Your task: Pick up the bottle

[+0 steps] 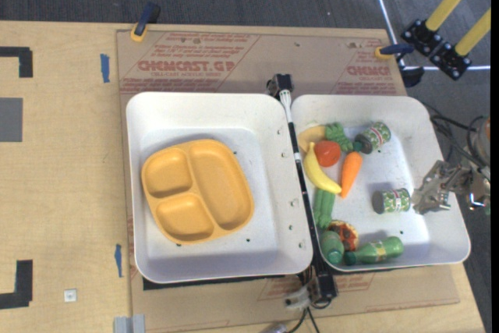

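Observation:
The bottle (376,249) is green with a darker label and lies on its side along the near wall of the right bin (448,234). My gripper (434,189) hangs over the right side of that bin, beside a small green can (394,200) and up and to the right of the bottle. It is apart from the bottle, and nothing shows in its grasp. The arm enters from the right edge of the view.
The right bin also holds a banana (320,174), a tomato (327,153), a carrot (350,171), a second can (374,136), a cucumber (324,207) and a green-and-red toy (335,239) touching the bottle's left end. A yellow divided plate (196,189) sits in the left bin (148,117).

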Motion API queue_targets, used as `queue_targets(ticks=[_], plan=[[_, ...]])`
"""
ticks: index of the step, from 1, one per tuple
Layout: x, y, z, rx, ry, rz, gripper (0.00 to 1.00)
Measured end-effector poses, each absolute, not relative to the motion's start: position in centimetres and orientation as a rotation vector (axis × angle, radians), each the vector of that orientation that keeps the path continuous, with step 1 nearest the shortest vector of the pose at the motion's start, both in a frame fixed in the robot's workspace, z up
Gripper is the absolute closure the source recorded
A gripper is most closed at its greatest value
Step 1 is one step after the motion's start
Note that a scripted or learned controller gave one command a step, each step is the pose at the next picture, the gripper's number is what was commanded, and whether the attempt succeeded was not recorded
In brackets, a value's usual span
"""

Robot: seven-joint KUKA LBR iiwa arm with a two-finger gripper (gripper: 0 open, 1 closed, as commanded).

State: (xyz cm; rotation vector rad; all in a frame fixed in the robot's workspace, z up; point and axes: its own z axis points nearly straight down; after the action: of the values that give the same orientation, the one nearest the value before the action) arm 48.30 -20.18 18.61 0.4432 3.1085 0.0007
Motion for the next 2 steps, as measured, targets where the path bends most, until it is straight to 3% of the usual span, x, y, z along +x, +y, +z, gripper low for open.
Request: queue_targets(ticks=[2], plan=[[48.0,-22.3,11.9,-0.424,3.111,0.001,1.0]])
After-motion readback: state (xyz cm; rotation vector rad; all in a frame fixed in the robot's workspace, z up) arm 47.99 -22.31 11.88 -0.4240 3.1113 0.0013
